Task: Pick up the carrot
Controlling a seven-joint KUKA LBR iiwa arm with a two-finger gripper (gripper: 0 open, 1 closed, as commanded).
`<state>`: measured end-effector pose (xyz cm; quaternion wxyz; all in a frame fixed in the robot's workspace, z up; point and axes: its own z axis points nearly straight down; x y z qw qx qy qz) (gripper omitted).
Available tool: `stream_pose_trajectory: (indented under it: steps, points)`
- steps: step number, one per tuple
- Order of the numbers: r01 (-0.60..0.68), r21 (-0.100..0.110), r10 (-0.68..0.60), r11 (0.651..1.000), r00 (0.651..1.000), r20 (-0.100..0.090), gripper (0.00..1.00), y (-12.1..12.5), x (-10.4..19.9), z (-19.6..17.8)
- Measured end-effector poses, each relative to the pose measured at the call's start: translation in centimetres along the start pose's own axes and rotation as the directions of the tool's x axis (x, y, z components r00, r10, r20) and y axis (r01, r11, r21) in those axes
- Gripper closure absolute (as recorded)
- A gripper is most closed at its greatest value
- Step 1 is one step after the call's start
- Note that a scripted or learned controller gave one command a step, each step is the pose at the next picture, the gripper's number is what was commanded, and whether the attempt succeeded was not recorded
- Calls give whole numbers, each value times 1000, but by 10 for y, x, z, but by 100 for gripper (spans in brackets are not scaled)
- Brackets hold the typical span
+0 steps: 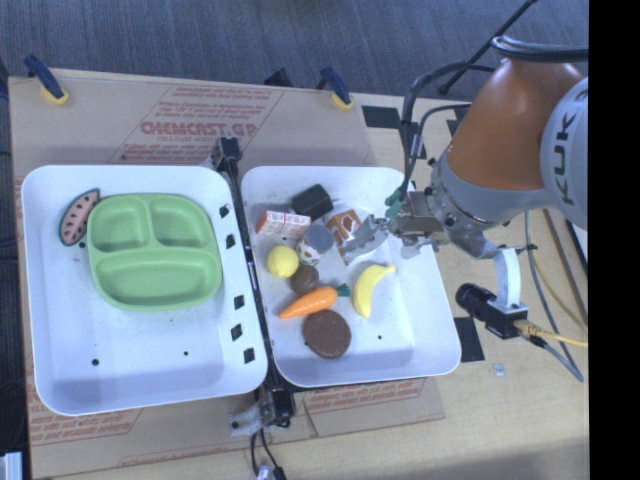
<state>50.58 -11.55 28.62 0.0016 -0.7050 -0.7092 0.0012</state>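
Bins: two shallow white plastic bins with rounded corners sit side by side on a cardboard sheet [200, 118] on the bench; left bin [60, 368], right bin [425, 353].
Carrot: one, orange and tapered with a small green tip, smooth; the carrot [308, 302] lies near the middle of the right bin, toward its front edge, slanted, its green end pointing at the banana.
Banana: one, yellow, curved, glossy; the banana [371, 288] lies just beside the carrot's green tip, toward the bin's right wall.
Round things: one yellow ball-like fruit [284, 261] near the bin's left wall; one small brown ball [304, 279] touching the carrot's upper side; one flat dark brown disc [327, 334] just in front of the carrot.
Boxy things: one black block [311, 201] near the back edge; one red-and-white packet [283, 222] beside it; one grey piece [320, 239] and one brown-and-white piece [343, 225] close together mid-bin.
Left bin contents: one light green tray [154, 250] with three compartments, matte plastic; one watermelon slice [77, 216], pink with a green rind, at the tray's left, near the back left corner.
Clamps: two blue-and-yellow clamps on the cardboard's back edge, one [45, 78] at the left corner, one [335, 85] further right.
Arm: one, grey with an orange band, entering over the right bin's right wall.
Gripper: the gripper [372, 230] is near the brown-and-white piece, well apart from the carrot; whether the fingers are clenched or released, I cannot tell.
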Motion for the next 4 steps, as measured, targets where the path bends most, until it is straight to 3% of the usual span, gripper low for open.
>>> stream_pose_trajectory:
  steps: [1, 2, 3, 4]
  points:
    - [1, 3, -1, 1000, 1000, 0, 0, 4, 14, 108]
    - [1, 2, -1, 1000, 1000, -1, 0, 4, 6, 194]
    - [6, 4, -6, 1000, 1000, -1, 100, 5, 6, 184]
    - [-1, -2, 1, 1000, 1000, 0, 100, 40, -19, 98]
